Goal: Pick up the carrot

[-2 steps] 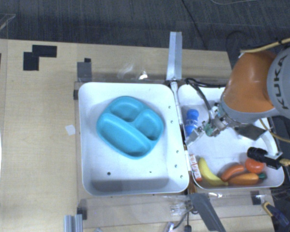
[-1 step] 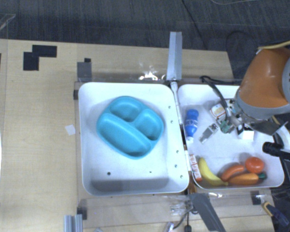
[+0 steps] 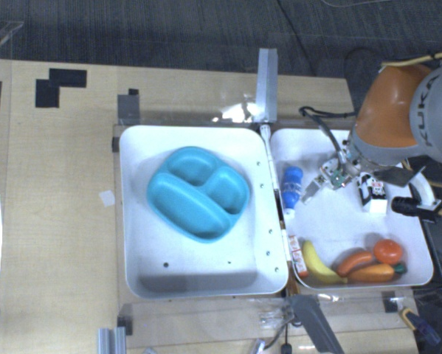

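While left bin (image 3: pixel 143 198) holds blue tray (image 3: pixel 198 192), carrot (image 3: pixel 370 273) (right bin (image 3: pixel 331 220))

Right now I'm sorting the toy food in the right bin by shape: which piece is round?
The tomato, red-orange and ball-shaped, at the bin's near right corner. The banana and the carrot beside it are long.

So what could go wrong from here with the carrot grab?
The carrot lies packed against the tomato, a second orange piece and the banana, so the end effector might close on a neighbour or just push the pile. The cluster also sits against the right bin's near wall, which could block a finger. The blue bottle lies near the end effector and might get knocked.
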Motion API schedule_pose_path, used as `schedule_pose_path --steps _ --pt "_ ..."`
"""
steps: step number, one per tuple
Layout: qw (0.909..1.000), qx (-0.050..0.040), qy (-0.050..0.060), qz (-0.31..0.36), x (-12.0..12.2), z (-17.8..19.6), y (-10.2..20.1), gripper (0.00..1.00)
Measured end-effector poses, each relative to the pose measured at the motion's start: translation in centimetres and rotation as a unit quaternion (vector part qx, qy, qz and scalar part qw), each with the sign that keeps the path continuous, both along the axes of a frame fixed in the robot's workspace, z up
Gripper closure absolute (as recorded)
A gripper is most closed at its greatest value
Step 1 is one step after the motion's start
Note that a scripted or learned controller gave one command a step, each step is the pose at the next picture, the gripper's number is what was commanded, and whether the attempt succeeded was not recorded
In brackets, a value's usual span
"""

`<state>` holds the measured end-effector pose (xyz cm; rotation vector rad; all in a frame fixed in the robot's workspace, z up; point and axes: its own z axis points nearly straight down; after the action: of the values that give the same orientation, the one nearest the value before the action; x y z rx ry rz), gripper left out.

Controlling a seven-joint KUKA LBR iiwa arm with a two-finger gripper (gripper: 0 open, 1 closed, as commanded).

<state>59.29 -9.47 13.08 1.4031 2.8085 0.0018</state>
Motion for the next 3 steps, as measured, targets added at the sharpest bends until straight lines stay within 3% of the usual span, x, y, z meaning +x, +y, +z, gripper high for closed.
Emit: schedule_pose_path --steps 1,2,3 --pt "0.9933 -0.0002 -0.004 0.115 2.9 -4.2 -1.9 0.0" --pt "0.9933 0.0004 -0.008 0.115 3.2 -3.1 -1.7 1.0" --pt "0.9933 0.0004 -0.007 0.115 3.2 -3.1 -1.7 0.0"
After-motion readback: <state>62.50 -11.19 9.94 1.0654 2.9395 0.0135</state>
